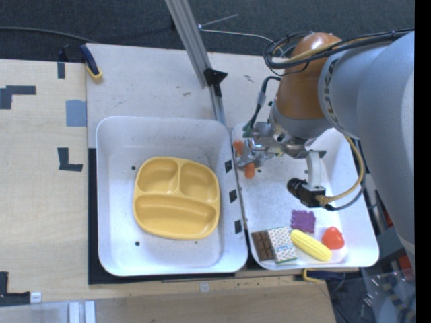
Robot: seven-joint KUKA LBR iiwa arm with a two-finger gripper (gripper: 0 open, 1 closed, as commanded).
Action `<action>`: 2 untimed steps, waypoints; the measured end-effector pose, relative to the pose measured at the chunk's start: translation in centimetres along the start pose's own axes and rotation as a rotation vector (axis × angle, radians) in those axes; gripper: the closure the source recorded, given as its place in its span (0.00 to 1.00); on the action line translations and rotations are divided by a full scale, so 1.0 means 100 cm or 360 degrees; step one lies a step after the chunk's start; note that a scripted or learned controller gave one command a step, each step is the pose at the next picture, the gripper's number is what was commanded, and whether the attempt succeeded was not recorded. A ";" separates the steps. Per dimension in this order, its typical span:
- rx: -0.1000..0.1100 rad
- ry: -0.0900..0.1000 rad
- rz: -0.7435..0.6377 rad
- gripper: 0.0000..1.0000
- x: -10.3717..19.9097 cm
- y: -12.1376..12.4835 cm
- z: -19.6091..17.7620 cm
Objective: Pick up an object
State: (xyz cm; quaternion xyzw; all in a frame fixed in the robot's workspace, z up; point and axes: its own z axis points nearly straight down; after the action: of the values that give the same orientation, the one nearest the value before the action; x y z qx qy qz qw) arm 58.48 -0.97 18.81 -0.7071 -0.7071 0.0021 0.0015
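Reaching in from the right, the grey arm (pixel 363 93) hangs its gripper (pixel 250 155) over the far left part of the right bin (pixel 360 251), close to the wall it shares with the left bin (pixel 111 200). A small orange object (pixel 250 171) shows right at the tip of the fingers, against the bin floor. Whether it is pinched between them or only lies beneath them I cannot tell, and how far apart the fingers stand is hidden by the wrist and cabling.

Loose things lie crowded in the near end of the right bin, likely because they slid or were dropped there: a brown chocolate-bar-like block (pixel 263 245), a small printed packet (pixel 284 245) touching it, a yellow corn cob (pixel 310 245) just beside that, a purple piece (pixel 303 219) a little farther back, and a red tomato-like toy (pixel 333 237) at the right. None is near the fingers.

The left bin carries a yellow divided plate (pixel 178 198), lying flat near its middle. A metal rail (pixel 190 32) slants across the tabletop (pixel 40 180) behind the bins.

I judge the orange piece the likely target, with the grasp unconfirmed.
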 end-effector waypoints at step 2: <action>-0.0003 -0.0001 0.0002 1.00 -0.056 0.012 -0.017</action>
State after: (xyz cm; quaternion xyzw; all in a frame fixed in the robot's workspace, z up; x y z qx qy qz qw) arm 59.72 -6.60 20.48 -0.7077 -0.7065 0.0017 0.0007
